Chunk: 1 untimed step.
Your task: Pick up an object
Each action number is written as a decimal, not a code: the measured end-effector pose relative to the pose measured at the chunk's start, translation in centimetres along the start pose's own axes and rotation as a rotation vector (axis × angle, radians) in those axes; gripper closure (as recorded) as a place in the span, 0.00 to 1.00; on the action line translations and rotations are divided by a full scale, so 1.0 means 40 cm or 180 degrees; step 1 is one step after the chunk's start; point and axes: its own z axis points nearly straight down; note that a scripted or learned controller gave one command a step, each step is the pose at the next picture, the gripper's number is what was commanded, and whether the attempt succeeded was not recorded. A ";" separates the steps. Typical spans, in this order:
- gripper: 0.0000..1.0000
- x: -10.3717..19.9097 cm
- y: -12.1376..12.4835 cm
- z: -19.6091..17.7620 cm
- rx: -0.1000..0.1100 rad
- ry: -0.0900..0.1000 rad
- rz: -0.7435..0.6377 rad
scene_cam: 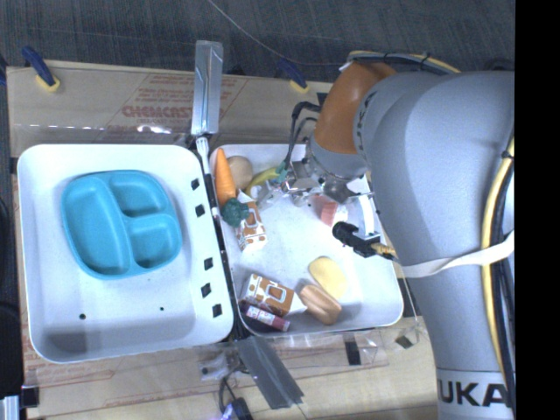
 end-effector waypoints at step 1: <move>0.00 0.031 0.034 -0.046 0.0055 -0.0036 -0.0291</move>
